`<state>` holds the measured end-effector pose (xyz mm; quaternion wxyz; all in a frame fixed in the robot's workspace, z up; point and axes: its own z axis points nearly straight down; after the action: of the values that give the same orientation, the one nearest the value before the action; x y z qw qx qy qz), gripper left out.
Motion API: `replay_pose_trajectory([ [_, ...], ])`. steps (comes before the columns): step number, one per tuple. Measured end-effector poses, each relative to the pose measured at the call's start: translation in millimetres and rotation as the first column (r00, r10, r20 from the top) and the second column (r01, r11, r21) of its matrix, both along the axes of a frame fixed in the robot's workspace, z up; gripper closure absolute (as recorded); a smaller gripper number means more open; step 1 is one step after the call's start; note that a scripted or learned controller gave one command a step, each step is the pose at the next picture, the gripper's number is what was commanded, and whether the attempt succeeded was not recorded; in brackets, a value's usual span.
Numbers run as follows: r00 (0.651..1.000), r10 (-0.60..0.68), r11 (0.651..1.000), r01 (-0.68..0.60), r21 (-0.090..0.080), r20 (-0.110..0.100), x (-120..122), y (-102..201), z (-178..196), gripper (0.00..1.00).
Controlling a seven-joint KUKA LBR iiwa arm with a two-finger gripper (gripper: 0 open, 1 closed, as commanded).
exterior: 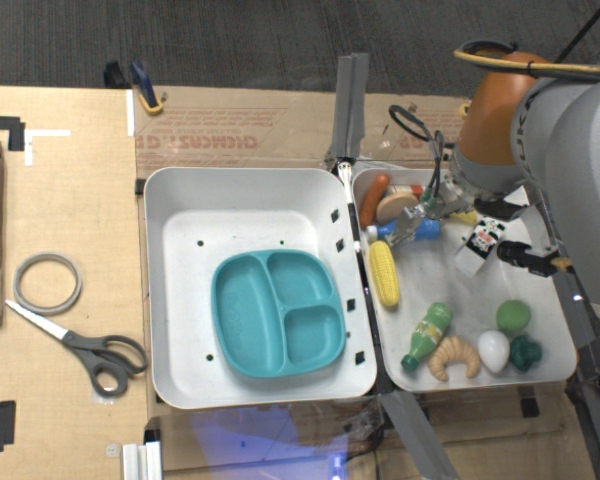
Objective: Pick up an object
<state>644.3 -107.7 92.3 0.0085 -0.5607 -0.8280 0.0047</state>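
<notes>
The gripper (417, 218) is low in the right bin's (550, 358) far left corner, beside a blue object (427, 231) and the corn cob (383, 271). Its grip state: cannot tell.

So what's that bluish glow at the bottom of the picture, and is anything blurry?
Camera view: a blue-violet glare spills over the bench's front edge below the left bin; the teal divided plate and scissors look sharp, while the end effector is small and soft-edged.

Smooth plastic bins (170, 268) and a glossy teal tray (278, 313) (plastic too) sit on matt cardboard (220, 133).
</notes>
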Motion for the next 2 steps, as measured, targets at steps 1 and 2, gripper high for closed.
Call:
replay_pose_trajectory([
  [1, 1.000, 0.005, 1.000, -0.005, -0.004, -0.004, -1, 0, 8, 1.00],
  [2, 0.998, -0.051, 0.999, 0.051, -0.004, 0.020, 11, 48, 152, 1.00],
])
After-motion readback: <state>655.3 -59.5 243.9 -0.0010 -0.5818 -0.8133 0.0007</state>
